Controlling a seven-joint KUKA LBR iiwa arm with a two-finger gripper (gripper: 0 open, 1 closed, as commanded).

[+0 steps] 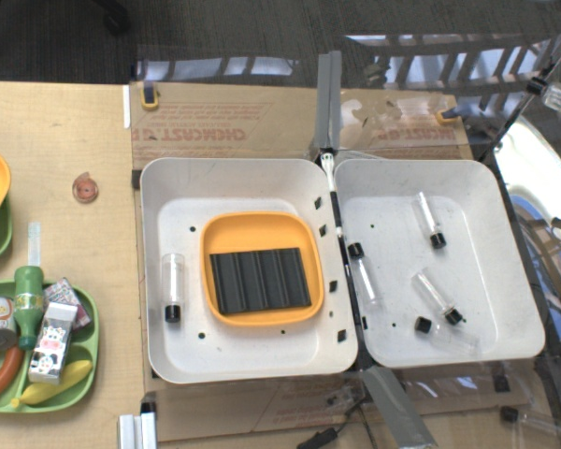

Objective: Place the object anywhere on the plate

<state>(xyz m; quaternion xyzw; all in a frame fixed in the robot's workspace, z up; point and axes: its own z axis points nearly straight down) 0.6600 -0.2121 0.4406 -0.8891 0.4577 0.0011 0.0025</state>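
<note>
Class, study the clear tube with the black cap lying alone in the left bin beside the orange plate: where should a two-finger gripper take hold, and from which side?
Grip the clear tube at mid-length, coming straight down, fingers closing across its width. It lies flat, its long axis parallel to the orange plate, with bare floor on both sides.

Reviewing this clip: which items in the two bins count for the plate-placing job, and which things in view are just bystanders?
Job items:
- square orange plate with a dark ribbed insert, left bin
- clear plastic tubes with black caps: one beside the plate, three in the right bin
- loose black cap

Bystanders:
- green tray of toy food
- small pink disc
- cardboard sheets
</note>
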